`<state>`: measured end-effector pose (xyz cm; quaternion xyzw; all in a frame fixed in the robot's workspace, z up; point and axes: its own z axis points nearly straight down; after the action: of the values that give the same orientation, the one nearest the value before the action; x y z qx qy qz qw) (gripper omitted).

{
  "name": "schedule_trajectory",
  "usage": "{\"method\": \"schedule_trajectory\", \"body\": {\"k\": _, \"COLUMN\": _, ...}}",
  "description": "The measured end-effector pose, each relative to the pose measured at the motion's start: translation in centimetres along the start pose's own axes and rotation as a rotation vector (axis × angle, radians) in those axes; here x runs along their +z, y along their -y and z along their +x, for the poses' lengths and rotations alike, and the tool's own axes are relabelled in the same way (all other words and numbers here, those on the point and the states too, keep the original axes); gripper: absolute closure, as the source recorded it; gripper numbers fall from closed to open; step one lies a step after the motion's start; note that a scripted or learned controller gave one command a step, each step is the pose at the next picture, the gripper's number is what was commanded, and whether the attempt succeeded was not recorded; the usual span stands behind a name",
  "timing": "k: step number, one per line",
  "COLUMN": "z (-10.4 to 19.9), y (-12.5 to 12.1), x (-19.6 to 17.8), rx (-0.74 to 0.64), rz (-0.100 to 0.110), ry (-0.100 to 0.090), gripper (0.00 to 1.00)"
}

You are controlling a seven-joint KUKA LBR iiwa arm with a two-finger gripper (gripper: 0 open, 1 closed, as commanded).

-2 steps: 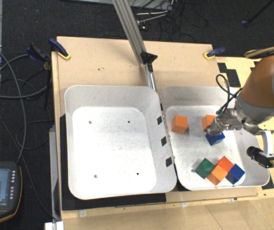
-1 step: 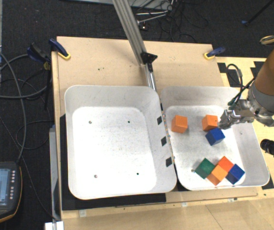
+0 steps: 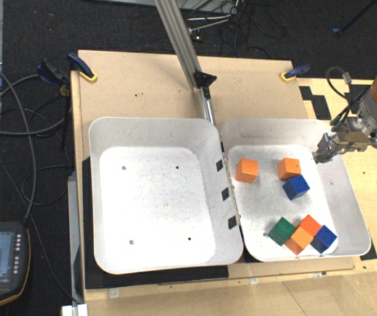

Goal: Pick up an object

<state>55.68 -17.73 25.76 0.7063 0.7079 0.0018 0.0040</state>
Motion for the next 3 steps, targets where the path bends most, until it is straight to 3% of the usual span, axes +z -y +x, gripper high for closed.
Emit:
{"method": "schedule_trajectory", "body": {"k": 1, "z": 0.0, "y": -0.1, "x": -1.7, "rx": 0.0, "rz": 0.004, "ry": -0.002, "gripper": 1.0}}
{"method": "schedule_trajectory", "body": {"k": 3, "z": 10.5, "y": 0.5, "x": -0.2, "rx": -0.005, "rz": 0.01, "ry": -0.005, "gripper": 1.0}}
